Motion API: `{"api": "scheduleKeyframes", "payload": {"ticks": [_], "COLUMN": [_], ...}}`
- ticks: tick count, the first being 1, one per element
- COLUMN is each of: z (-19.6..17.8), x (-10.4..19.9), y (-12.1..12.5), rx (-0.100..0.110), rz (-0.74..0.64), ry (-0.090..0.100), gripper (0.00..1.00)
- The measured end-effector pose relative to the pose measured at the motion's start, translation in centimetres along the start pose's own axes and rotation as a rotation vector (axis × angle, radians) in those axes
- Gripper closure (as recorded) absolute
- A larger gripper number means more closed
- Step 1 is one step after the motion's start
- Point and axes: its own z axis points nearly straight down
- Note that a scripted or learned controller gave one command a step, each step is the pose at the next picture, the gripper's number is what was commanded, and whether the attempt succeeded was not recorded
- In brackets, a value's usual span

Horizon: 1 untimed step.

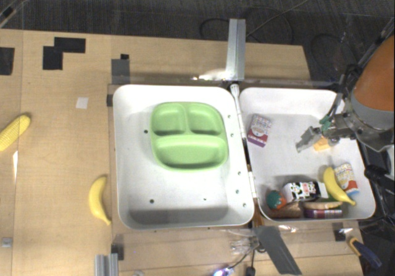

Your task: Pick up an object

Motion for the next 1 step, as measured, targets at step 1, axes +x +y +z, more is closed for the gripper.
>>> {"api": "scheduleKeyframes", "payload": {"ticks": [1], "z": [10.62], "x": [1.2], "y": [9.03], "rx": [-0.021], "rz": [0.021], "ry": [-0.005], "gripper": [0.0]}}
